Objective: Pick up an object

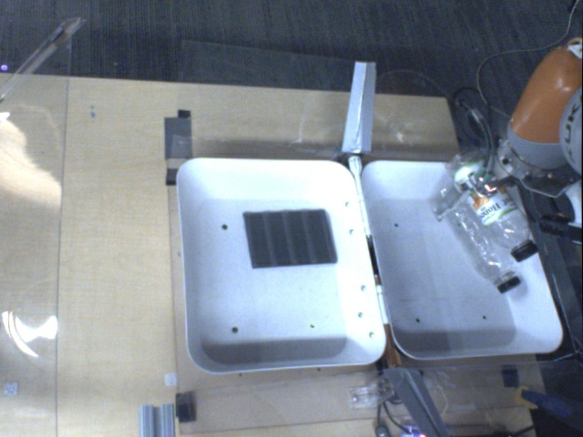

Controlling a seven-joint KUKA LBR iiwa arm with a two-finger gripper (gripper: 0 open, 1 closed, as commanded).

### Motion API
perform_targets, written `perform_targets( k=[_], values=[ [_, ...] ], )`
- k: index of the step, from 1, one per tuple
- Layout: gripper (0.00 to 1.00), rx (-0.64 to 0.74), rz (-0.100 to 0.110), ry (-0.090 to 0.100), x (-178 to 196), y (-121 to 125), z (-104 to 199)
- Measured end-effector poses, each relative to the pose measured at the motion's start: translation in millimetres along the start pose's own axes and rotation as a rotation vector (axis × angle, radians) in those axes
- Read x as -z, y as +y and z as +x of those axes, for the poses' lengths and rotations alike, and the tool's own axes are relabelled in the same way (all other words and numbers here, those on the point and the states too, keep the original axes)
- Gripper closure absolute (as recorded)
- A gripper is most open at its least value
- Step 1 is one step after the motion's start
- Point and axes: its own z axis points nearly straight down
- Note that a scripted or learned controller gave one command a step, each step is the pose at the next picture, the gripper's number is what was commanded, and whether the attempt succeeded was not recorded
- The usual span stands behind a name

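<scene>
Bottle: one clear plastic bottle (481, 221) lies tilted in the right bin (428, 326), near that bin's upper right corner, its neck toward the top and its crumpled body running down and to the right.
End effector: the end effector (516, 267) sits at the bottle's lower end, two dark fingertips (523, 250) showing just beside the clear plastic; whether they press on the bottle or stand apart from it cannot be told.
Arm: grey with an orange band (545, 98), entering at the right edge above the bottle.
Label: a small white and orange label on the bottle's upper part; its writing is too small to read.
Left bin: the left bin (209, 244) holds one dark ribbed rectangular pad (290, 238), lying flat near the middle.
Count: two white bins side by side on the tabletop (100, 244), one bottle, one pad.
</scene>
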Motion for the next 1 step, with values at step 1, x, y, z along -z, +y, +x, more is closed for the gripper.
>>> perform_targets(
  k=[1],
  values=[
    [1.00,0.038,-0.031,-0.014,73.0,45.2,81.1]
  ],
)
